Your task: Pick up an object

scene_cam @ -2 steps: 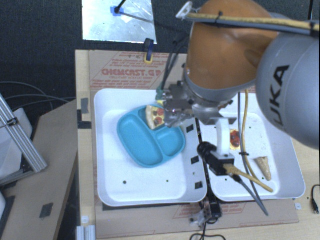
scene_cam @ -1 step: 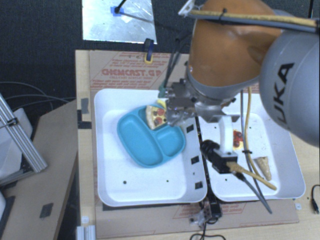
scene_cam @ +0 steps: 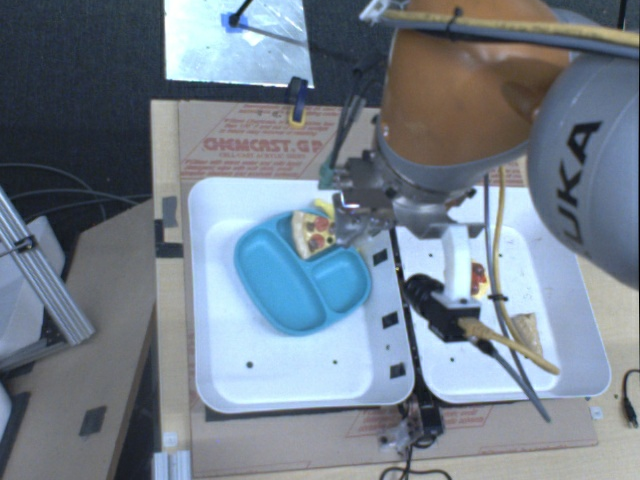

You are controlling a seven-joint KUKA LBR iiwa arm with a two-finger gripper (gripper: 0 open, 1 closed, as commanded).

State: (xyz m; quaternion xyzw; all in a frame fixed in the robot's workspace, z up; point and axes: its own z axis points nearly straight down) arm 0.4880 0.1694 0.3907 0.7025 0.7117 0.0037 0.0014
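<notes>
While the arm reaches in from the right, I see its end effector [scene_cam: 345, 213] low over the left bin [scene_cam: 225, 368], above the far edge of a blue divided plate [scene_cam: 300, 283] lying in that bin's middle. A pizza slice toy [scene_cam: 313, 233] rests on the plate's far rim, just beside the end effector. I cannot tell how the end effector stands. A tan wedge [scene_cam: 527, 330] lies in the right bin [scene_cam: 575, 368], near its right wall.

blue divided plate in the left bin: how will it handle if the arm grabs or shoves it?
The blue divided plate looks like moulded plastic, so probably stiff and light. Its smooth, shallow rim offers little to pinch and may slip. Lying flat on the left bin, it should slide rather than tip; the pizza slice toy at its edge could shift.
</notes>
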